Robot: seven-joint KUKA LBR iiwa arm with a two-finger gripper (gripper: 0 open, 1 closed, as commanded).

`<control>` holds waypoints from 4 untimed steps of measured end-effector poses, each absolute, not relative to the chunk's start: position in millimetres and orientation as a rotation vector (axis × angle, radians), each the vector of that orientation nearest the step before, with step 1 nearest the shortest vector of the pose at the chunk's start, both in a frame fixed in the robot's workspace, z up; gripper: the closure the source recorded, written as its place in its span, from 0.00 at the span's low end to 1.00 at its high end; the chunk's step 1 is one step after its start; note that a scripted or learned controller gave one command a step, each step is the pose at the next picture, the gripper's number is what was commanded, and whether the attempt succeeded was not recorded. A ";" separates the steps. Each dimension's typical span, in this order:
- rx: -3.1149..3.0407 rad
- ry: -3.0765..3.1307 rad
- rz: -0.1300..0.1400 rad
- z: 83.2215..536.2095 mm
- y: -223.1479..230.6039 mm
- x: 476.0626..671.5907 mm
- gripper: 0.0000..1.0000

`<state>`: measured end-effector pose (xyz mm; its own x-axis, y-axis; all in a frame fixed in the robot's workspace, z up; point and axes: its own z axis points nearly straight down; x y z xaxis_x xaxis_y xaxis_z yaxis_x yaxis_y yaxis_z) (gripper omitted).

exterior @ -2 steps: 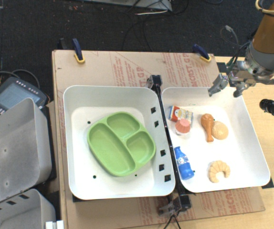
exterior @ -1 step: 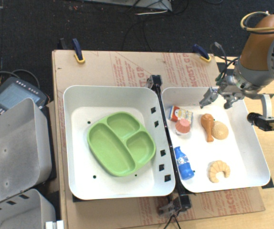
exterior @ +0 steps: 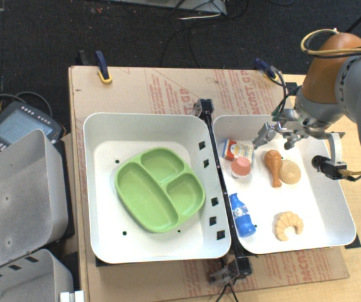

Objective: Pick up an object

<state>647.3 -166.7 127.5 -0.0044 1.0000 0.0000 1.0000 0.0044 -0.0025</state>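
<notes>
The blue plastic bottle [exterior: 241, 214] looks light and slippery; grasping its middle seems best. The gripper [exterior: 275, 134] hovers with fingers wide apart, holding nothing.

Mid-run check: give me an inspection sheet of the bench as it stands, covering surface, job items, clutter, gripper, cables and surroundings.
Surface: brown cardboard-topped bench bearing left white bin and right white bin.
Job's things: in the right bin, tan toy drumstick, beige croissant, blue plastic bottle, small red-and-white carton, pink-capped cup.
Clutter: green three-compartment plate in the left bin.
Gripper: two-finger gripper over the right bin's far edge, holding nothing visible.
Cables: black cables on the floor.
Surroundings: grey boxes at left.
</notes>
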 end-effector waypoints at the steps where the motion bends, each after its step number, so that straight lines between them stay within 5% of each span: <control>1: -2.220 -2.228 -0.004 95.3 -166.4 649.5 0.00; 2: -2.223 -2.236 -0.012 109.1 -166.2 651.8 1.00; 4: -2.221 -2.230 -0.006 202.5 -155.8 655.4 1.00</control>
